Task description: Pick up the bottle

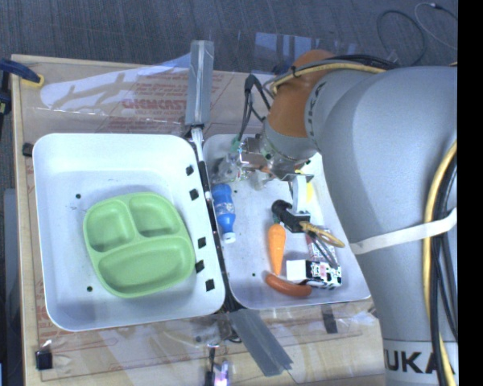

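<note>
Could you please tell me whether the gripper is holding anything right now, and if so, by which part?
It cannot be told: the gripper sits just above the blue bottle, but no grasp is visible.

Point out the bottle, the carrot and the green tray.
bottle (223, 206): camera view, on its blue label, mid-body.
carrot (276, 249): camera view, on the middle of its orange body.
green tray (141, 257): camera view, on the floor of its large near compartment.
</note>
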Controlling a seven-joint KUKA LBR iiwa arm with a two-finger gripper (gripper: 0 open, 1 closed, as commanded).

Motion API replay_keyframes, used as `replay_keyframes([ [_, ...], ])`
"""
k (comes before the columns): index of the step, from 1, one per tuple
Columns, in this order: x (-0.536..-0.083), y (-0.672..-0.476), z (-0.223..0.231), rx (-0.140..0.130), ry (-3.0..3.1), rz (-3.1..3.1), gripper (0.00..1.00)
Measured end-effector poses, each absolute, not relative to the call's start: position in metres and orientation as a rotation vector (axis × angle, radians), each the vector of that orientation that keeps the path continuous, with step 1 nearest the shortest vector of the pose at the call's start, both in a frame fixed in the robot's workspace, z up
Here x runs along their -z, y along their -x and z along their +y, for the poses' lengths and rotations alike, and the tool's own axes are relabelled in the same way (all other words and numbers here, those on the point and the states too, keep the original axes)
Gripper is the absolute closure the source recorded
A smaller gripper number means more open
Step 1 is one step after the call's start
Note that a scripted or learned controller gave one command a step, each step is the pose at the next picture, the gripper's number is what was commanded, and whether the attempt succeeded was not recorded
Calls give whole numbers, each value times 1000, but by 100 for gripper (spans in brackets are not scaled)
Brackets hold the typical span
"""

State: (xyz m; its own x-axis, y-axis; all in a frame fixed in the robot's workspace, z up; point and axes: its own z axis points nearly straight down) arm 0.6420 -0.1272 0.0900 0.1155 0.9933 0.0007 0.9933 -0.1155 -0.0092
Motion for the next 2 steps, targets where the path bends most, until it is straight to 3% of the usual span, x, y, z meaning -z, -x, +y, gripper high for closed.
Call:
replay_keyframes([
  [1, -99, -641, -126, -14, 2331, -2089, 100],
  [2, -89, -645, -129, -14, 2341, -2079, 100],
])
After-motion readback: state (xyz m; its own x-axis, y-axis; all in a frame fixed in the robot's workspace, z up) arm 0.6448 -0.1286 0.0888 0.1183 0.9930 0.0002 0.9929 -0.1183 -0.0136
